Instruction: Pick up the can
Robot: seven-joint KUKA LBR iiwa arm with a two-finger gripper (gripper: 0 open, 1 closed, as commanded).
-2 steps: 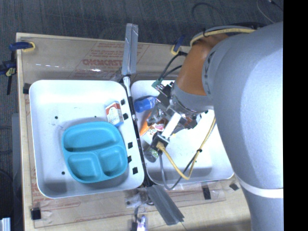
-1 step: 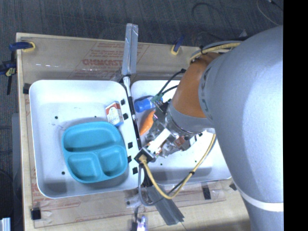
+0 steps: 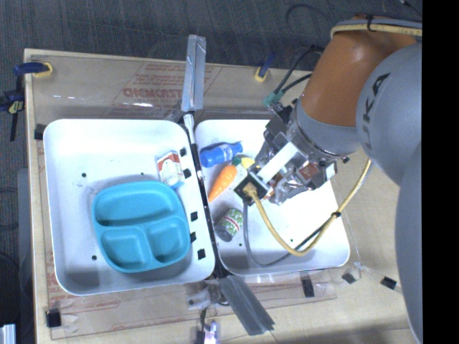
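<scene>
Left bin (image 3: 64, 192): well left of the gripper, across the centre divider.
Blue tray (image 3: 141, 224): three-section tray lying flat in left bin, towards its near side, far left of the gripper.
Small carton (image 3: 168, 168): red & white, tipped at an angle just behind the tray's far right corner, close to the divider.
Right bin (image 3: 326, 253): the arm is over it now, coming in from the right.
Blue bottle (image 3: 219, 153): lying on its side at the bin's far left, up-left of the gripper, apart from it.
Carrot (image 3: 222, 180): orange, lying slantwise just below the bottle, tip towards the divider; its top end sits near the gripper's left side.
Can (image 3: 231, 223): green label, on its side in the right bin's near-left part, below & a bit left of the gripper, not touching it. Not picked up.
Gripper (image 3: 281, 185): hanging over mid-bin, wrist hardware & yellow cable (image 3: 301, 244) in the way. Can't tell whether the fingers are apart or together; nothing seen between them.
</scene>
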